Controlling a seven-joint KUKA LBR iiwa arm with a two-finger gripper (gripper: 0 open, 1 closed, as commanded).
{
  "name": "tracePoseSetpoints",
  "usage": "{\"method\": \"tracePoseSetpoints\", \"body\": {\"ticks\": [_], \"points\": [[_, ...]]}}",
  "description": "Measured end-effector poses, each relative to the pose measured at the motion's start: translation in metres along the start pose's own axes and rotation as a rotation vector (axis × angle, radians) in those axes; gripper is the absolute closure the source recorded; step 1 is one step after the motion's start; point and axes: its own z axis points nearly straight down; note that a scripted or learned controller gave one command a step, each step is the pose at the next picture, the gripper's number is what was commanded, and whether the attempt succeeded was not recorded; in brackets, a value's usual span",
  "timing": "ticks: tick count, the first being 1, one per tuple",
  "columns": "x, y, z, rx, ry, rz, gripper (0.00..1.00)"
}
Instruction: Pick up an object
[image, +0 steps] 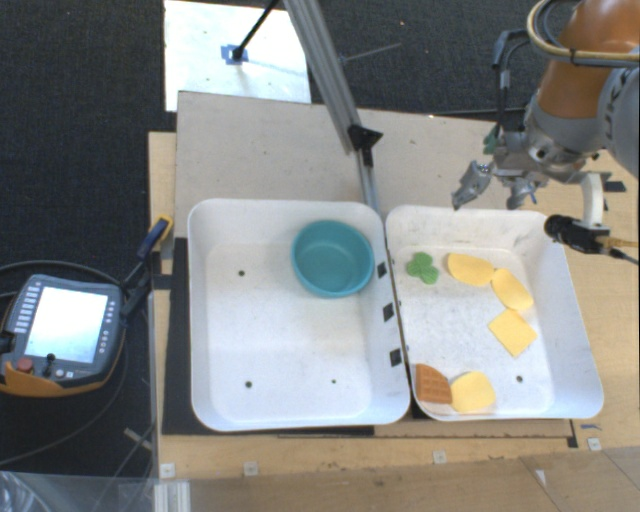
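gripper (494, 192) hangs above the right bin's (570, 330) far rim, fingers spread, nothing between them.

nearest candidate: yellow oval piece (470, 269) in the right bin's far half, just beside a small green piece (421, 267). it looks like toy food: probably light, stiff, smooth and a bit slippery, lying flat and thin. its long axis runs roughly left-right across the view, so pinching across the short width seems best. more yellow pieces (512, 332) and a brown waffle-like piece (433, 384) lie nearer; a teal bowl (332, 258) sits in the left bin (230, 350).
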Motion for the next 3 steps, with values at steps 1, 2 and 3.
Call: {"method": "tracePoseSetpoints", "body": {"ticks": [1,2,3], "points": [[0.01,0.002,0.052,0.004,0.0,0.0,0.0],[0.013,0.002,0.094,0.003,0.0,0.0,0.0],[0.004,0.005,0.142,0.004,0.0,0.001,0.0]]}}
